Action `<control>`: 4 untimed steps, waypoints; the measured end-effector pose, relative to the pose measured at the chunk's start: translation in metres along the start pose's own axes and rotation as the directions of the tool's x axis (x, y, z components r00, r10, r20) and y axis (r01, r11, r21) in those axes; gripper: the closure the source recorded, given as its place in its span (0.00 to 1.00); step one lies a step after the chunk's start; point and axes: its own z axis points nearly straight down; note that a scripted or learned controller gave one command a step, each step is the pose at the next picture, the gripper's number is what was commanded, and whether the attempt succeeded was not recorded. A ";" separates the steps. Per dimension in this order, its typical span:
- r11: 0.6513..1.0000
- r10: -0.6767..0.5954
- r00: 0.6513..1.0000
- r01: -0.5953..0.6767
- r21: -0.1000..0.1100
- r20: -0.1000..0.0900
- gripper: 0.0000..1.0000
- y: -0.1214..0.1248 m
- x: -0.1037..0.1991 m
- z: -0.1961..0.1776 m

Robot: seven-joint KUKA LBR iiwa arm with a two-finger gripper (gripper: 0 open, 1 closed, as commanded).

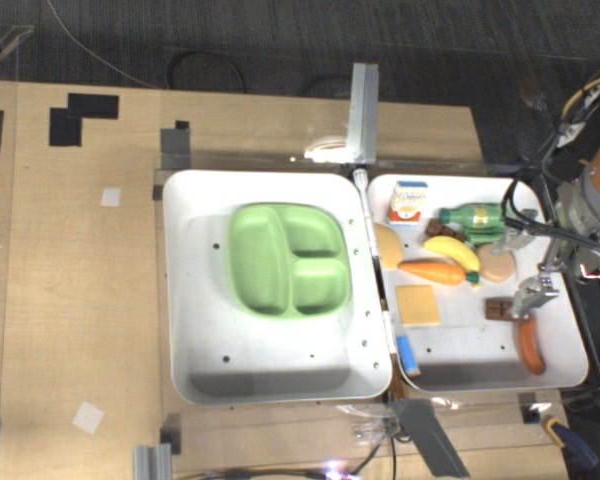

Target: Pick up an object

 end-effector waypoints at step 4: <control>0.806 -0.592 0.806 0.592 0.001 0.005 0.00 0.028 -0.129 0.178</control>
